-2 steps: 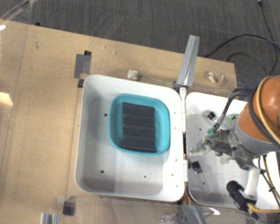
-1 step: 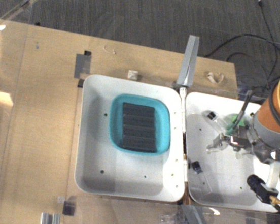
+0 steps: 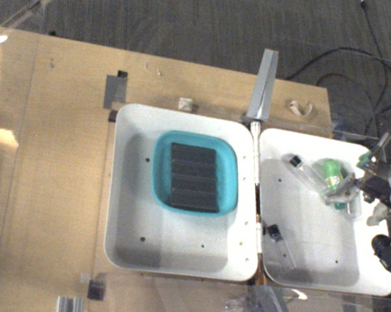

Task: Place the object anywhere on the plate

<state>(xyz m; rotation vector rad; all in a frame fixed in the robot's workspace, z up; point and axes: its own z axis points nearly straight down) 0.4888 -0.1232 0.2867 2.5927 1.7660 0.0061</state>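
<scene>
Inside the right bin (image 3: 310,263), the gripper (image 3: 344,195) clasps a clear green-filled bottle (image 3: 327,176); the teal plate (image 3: 229,185) in the left bin (image 3: 128,235) carries a dark ridged block (image 3: 192,178).

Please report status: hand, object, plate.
Hand over right bin, at clear bottle; grip unclear. Teal plate in left bin, holds dark block.

The single camera hangs fixed above the counter (image 3: 51,168), looking down at a slant from fairly far off. It takes in both white bins: the left bin (image 3: 123,242) sits mid-frame, the right bin (image 3: 309,267) runs toward the right edge, with dark carpet (image 3: 165,5) across the top.
</scene>
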